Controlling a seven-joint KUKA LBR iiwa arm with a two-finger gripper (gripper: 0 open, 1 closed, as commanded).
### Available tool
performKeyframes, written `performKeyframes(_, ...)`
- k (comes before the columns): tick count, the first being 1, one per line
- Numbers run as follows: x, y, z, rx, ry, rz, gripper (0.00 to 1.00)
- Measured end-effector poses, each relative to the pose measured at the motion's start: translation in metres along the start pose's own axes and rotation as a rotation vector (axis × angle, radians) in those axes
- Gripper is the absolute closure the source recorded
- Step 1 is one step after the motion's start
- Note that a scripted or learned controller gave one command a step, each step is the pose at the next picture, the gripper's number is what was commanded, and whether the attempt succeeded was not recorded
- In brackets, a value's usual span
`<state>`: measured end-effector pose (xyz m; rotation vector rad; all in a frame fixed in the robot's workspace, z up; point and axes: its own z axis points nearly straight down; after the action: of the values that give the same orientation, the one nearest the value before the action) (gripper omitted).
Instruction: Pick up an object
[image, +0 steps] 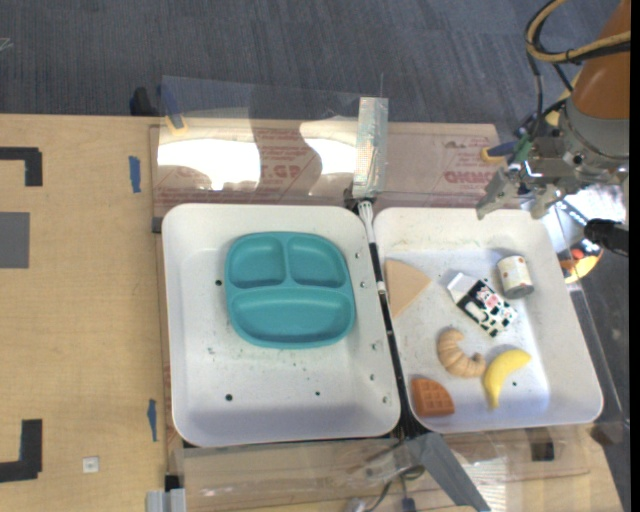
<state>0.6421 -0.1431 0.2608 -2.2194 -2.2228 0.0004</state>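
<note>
We judge the small can (514, 274) at the right bin's (570, 400) far side light, rigid and slippery, best pinched across its round sides, while our gripper (520, 193) hovers empty, slightly open, beyond the far rim.

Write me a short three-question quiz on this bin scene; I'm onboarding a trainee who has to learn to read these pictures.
1. True or false: the teal divided plate lies in the same bin as the banana.
2. Which item lies closest to the banana? A) croissant B) tan wedge C) small can
3. Fill in: the waffle sits near the ___ edge of the right bin, as the camera sees it.

Key
1. False: the plate is in the left bin, the banana in the right.
2. A.
3. Bottom. The end effector hovers at the opposite, top edge.
</note>
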Motion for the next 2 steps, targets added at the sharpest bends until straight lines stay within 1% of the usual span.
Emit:
performKeyframes(1,-0.035,-0.054,0.141,-0.005,0.005,-0.341,0.00)
performKeyframes(2,0.002,-0.042,0.171,-0.010,-0.004,-0.241,0.00)
